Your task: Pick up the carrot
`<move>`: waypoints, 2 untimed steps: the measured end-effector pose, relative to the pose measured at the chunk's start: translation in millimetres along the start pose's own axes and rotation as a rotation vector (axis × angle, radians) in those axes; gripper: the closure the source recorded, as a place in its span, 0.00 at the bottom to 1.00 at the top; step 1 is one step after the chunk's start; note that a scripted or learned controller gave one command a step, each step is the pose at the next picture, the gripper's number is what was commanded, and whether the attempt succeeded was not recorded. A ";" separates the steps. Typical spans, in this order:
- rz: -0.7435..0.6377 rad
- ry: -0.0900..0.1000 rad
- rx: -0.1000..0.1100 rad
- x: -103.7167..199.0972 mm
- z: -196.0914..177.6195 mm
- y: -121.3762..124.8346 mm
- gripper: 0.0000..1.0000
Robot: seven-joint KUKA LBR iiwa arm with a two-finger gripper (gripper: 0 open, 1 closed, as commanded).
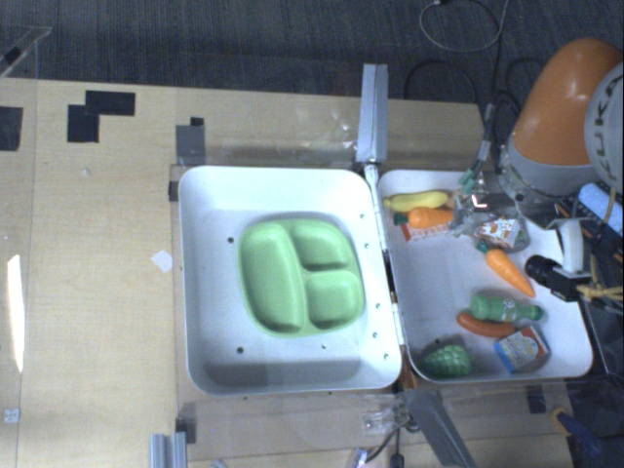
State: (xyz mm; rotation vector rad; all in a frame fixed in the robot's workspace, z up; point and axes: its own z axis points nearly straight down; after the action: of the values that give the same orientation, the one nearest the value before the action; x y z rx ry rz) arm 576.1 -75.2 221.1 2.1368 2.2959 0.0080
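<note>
Two white bins sit side by side on the bench. The left bin [200,261] holds one thing: a green divided tray [302,276] with three compartments, lying near the bin's middle, a little toward the right wall.

The right bin [439,281] holds the rest. At its top left corner lies one yellow banana [417,201], long axis running left to right. Just below it, touching or nearly so, is an orange piece [430,218] that looks like a second carrot, also lying left to right. Near the bottom edge sits one dark green bumpy vegetable [447,359]. To its right and a bit higher lies one red-orange pepper-like piece [485,326], and just above it, touching, one green bottle [505,309] on its side. Near the bottom right corner is one small blue and red packet [520,349]. Near the top edge is a small printed packet [499,230].

The carrot [510,271] lies toward the right wall, about midway between top and bottom edges, apart from the other things. Its long axis runs diagonally, the thick end up-left and the narrow tip down-right.

The gripper [478,201] hangs over the bin's top edge, just above the printed packet; whether its claw is wide or narrow cannot be told.
</note>
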 end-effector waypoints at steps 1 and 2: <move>-0.019 -0.002 -0.006 -19.2 130.5 -69.3 1.00; 0.219 -0.003 -0.009 -84.2 130.3 -90.3 1.00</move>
State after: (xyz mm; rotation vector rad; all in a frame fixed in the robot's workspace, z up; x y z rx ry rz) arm 493.1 -165.6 90.2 2.3691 2.0433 0.0159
